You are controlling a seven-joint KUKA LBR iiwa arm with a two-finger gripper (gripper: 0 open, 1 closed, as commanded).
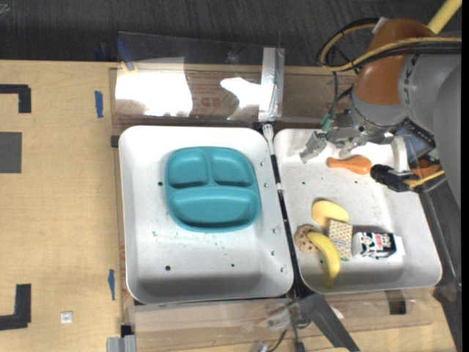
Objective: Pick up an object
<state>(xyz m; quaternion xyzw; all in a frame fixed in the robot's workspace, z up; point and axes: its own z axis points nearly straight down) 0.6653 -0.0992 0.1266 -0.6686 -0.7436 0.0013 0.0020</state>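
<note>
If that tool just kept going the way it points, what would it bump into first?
The tool points down and left, so probably the bare floor of the right bin near its back-left corner; depth is hard to judge from above.

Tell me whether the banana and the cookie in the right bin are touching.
Touching. The camera view shows the banana's upper end lying right against the cookie's edge in the right bin, with no white floor visible between them.

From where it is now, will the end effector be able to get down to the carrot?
Probably yes. The end effector hovers over the far end of the right bin, and the carrot lies just beside it on bare bin floor, with nothing on top. The bananas and carton sit well nearer the front.
</note>
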